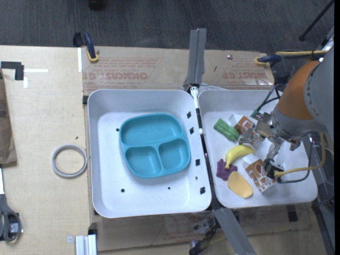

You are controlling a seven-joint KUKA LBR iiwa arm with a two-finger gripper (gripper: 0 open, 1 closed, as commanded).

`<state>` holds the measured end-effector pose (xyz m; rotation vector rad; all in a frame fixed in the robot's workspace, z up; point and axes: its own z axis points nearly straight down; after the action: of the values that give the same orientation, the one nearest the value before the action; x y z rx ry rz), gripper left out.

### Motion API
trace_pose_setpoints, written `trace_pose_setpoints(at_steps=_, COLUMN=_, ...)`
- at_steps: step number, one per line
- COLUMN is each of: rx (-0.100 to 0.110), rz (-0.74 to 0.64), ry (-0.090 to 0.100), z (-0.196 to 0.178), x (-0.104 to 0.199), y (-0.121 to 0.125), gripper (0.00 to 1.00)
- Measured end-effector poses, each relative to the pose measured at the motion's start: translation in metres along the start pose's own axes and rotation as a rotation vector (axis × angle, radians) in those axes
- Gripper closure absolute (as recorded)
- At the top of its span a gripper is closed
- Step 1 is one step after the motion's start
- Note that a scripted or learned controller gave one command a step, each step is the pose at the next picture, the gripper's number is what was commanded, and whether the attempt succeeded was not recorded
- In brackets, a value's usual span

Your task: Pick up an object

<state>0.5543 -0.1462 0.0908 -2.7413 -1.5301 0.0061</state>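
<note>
Yellow is the colour of the banana (pixel 238 154), which lies in the middle of the right bin (pixel 297 196). I tell every place from it.

Nearer than the banana lies a flat orange-yellow oval (pixel 240 185). Beside the oval is an orange and white packet (pixel 258 175). A purple toy (pixel 225 169) touches the banana's near left end.

Just right of the banana and a bit farther back hangs the gripper (pixel 258 137), low over the pile. I think it is down there to grab something. I cannot tell if it is open or closed, and I see nothing held in it.

Farther than the banana lie a green piece (pixel 227 130) and a second packet (pixel 244 125).

Far left of the banana, a blue tray (pixel 155 145) sits flat in the left bin (pixel 101 158).

The toys lie loose and mixed, likely dropped in for picking.

I count two bins, one tray, two packets, and one each of banana, oval, purple toy and green piece.
</note>
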Motion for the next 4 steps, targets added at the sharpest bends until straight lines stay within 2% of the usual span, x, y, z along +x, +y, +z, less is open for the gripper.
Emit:
trace_pose_setpoints(at_steps=1, rx=-0.004, rz=-0.460, ry=0.000, z=-0.005, x=0.053, y=0.018, gripper=0.00)
trace_pose_setpoints(at_steps=2, rx=-0.002, rz=-0.577, ry=0.001, z=0.000, x=0.016, y=-0.045, gripper=0.00)
trace_pose_setpoints(at_steps=3, rx=-0.001, rz=-0.570, ry=0.001, z=0.000, x=0.005, y=-0.091, gripper=0.00)
trace_pose_setpoints(at_steps=4, rx=-0.003, rz=-0.808, ry=0.001, z=0.000, x=-0.015, y=-0.081, gripper=0.00)
